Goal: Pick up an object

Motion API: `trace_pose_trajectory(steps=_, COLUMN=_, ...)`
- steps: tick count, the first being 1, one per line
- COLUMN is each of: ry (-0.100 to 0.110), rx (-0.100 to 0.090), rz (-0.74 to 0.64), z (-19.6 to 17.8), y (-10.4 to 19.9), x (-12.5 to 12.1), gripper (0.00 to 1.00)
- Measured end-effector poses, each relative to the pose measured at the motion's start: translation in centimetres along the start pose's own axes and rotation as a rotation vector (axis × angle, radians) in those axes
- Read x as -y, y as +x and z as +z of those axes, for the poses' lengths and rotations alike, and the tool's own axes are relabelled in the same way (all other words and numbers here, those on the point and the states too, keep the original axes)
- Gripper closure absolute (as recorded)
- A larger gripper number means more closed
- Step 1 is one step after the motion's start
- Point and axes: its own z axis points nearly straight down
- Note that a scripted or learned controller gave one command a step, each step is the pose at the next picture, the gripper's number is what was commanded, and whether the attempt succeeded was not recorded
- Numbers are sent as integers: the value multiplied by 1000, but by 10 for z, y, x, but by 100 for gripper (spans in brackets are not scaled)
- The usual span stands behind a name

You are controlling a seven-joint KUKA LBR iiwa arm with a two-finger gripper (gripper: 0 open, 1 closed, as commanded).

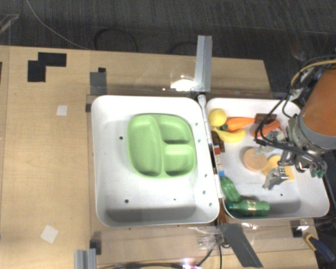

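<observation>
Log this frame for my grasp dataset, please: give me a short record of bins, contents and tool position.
left bin: holds a green divided tray
right bin: yellow lemon, orange carrot, tan round piece, green bottle lying by the near wall
arm: enters from the right, orange band visible
tool: over the right bin, beside the tan round piece
grasp: nothing seen between the fingers

On the surface (39, 167) two bins sit side by side: the left bin (109, 206) holds a divided tray (159, 144), while the right bin (311, 206) holds a lemon (217, 116) at its back-left corner and a bottle (247, 207) along its front wall.
</observation>
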Motion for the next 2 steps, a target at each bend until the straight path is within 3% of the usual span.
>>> trace_pose_trajectory(steps=1, ry=0, rx=-1, rz=-117, z=98, y=-29, x=34, gripper=0)
trace_pose_trajectory(steps=2, ry=5, rx=30, rz=-115, z=111, y=-22, x=38, gripper=0)
